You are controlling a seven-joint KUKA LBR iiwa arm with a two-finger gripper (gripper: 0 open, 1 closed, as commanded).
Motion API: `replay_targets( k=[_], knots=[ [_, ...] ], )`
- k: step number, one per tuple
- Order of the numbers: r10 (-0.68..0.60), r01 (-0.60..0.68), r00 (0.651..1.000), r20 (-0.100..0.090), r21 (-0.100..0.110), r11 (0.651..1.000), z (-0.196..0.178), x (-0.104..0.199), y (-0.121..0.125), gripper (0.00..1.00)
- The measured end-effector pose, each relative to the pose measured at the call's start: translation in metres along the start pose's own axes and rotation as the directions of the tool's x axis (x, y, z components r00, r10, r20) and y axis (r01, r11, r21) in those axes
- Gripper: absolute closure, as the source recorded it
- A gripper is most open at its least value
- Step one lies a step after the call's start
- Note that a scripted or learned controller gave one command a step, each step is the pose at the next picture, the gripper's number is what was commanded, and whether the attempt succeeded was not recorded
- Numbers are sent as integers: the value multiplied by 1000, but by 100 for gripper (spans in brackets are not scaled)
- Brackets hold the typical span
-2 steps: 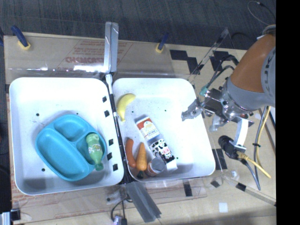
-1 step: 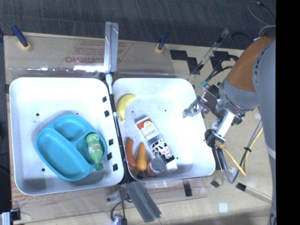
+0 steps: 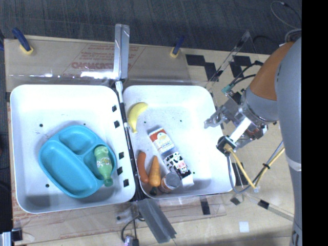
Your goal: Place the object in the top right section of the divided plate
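The green bottle (image 3: 103, 163) lies in the plate's (image 3: 61, 160) right-hand section, so the placing looks done. The arm's jaws (image 3: 233, 132) hang beside the right bin's (image 3: 205, 94) rim, well apart from it; whether they are open cannot be told.

Single fixed camera, mounted above bench (image 3: 61, 55), looking down at slant. Far edge of bench toward top of frame, dark carpet (image 3: 154, 9) beyond it. Moderate distance: both white bins fit whole in frame, left bin (image 3: 25, 106) and right bin (image 3: 195, 99) side by side, divider between them near centre. Arm (image 3: 279, 86) enters from right edge, seen partly, cut off by frame. Bench front edge near bottom of frame.
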State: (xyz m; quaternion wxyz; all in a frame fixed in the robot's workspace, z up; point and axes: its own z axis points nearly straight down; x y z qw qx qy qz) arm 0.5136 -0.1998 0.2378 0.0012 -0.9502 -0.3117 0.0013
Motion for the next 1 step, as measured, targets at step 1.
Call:
replay_targets(
  k=[1],
  knots=[
    [316,-316,949,3,6,949,48,-10,2,0]
  ],
)
